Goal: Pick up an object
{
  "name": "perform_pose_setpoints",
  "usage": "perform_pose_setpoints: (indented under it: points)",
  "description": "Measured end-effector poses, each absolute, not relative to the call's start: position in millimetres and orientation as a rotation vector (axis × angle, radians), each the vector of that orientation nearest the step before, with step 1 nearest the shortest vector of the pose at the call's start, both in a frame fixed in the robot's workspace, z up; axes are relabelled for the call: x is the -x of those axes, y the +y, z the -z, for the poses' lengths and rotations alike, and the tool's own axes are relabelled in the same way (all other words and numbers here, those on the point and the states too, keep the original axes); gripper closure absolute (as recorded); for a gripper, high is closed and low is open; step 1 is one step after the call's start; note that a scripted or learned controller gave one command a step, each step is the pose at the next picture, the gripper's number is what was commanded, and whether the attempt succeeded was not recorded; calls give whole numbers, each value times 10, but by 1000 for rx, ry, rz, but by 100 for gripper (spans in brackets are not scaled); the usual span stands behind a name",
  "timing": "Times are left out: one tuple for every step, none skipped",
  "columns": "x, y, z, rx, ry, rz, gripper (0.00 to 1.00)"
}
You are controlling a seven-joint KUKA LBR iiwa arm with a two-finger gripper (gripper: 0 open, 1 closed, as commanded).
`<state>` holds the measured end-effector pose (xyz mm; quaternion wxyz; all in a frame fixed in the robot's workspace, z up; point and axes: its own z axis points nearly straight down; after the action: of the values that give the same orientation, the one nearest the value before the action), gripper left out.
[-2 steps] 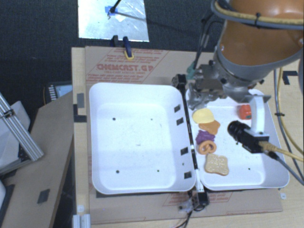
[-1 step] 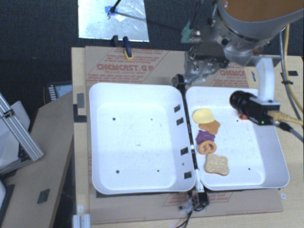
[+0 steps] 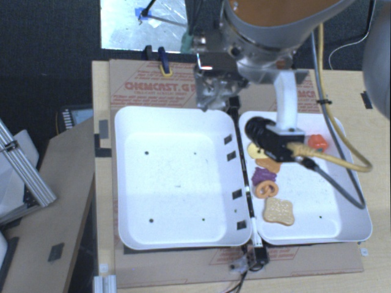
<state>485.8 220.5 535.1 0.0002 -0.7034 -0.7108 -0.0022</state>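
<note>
Four toy foods [image 3: 264,176], toast slice [image 3: 279,211] nearest, line the right bin's [image 3: 357,224] left edge, none lifted yet; gripper [image 3: 214,96], aperture indiscernible, hangs over the left bin's [image 3: 131,182] far-right corner.

In the right bin [image 3: 330,224], a tan toast slice [image 3: 279,211] lies flat near the bin's left wall, toward its near edge. Behind it along that wall lie an orange ring [image 3: 266,190], a purple piece [image 3: 264,175] and a half-hidden yellow piece [image 3: 264,162]. A red-orange piece [image 3: 317,142] lies apart, nearer the bin's far right side.
</note>
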Motion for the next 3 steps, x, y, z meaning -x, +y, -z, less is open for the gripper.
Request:
perform_pose_setpoints:
  points:
    - [-4862, 2351, -5350, 2215, -2227, 4, 100]
    - [-4863, 2344, -5350, 2215, -2227, 4, 0]
    - [-4865, 2348, -5465, 2211, -2232, 9, 100]
